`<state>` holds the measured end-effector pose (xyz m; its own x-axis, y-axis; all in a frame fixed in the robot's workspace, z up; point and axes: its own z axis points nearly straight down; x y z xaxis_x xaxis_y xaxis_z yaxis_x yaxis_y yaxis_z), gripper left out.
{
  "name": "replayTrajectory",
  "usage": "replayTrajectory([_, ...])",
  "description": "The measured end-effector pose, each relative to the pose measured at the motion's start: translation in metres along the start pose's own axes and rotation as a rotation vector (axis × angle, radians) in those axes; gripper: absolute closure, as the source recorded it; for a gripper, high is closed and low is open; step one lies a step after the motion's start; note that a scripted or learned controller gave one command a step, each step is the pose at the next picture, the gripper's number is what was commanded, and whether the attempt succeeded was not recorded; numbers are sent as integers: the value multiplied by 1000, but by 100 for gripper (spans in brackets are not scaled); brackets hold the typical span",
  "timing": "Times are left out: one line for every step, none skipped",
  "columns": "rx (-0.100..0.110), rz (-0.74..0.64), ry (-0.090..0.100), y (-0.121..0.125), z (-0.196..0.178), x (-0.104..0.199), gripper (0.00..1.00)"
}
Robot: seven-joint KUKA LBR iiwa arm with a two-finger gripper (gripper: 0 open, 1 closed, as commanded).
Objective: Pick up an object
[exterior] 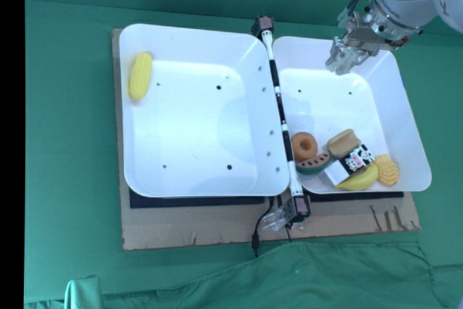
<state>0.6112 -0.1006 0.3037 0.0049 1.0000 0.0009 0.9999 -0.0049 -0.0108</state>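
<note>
The tool (pixel 341 61) hangs over the far corner of the right bin (pixel 405 116), at about 1 o'clock in the view; whether it is apart or together cannot be told, and nothing shows clamped in it. The candidate objects lie clustered toward 6 o'clock from the tool, at the bin's near edge: a doughnut (pixel 304 146), a watermelon slice (pixel 312 163), a small carton (pixel 350 162), a banana (pixel 358 180) and a yellow corn piece (pixel 387 169). A corn cob (pixel 140 75) lies well apart in the left bin (pixel 195 155), long axis running 12 to 6.
</note>
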Motion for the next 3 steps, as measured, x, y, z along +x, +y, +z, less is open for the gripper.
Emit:
replayTrajectory([-23,-4,-3,6,-87,16,100])
replayTrajectory([-6,0,-3,53,-17,4,100])
replayTrajectory([-19,-3,-4,91,-41,11,100])
